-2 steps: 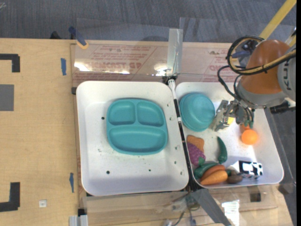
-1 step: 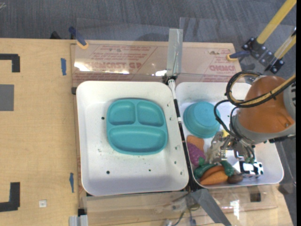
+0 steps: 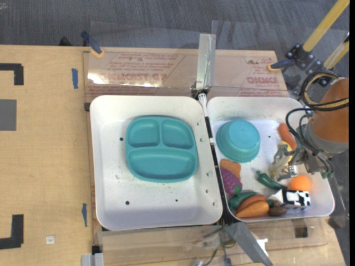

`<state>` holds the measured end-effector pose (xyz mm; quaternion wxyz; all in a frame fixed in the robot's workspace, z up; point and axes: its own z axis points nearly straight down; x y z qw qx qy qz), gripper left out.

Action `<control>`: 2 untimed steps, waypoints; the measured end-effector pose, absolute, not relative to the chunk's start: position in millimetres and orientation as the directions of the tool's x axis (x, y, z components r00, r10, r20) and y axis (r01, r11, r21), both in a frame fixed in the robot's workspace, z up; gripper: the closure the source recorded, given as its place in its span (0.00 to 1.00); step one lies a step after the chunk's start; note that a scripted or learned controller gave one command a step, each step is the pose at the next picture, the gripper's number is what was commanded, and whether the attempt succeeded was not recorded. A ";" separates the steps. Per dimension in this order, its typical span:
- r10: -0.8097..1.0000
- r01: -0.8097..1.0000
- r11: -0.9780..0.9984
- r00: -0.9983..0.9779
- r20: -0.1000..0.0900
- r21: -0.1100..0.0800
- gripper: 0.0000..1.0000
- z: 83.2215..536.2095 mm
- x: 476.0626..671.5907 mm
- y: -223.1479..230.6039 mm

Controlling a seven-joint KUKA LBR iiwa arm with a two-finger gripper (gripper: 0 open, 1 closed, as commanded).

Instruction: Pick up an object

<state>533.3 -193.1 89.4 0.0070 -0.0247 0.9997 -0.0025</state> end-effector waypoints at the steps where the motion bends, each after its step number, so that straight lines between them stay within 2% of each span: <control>1: -0.161 -0.161 0.987 -0.987 -0.011 -0.003 1.00 88.4 585.5 -222.2; 2: -0.071 -0.071 0.998 -0.997 -0.009 0.000 1.00 87.7 638.1 -203.4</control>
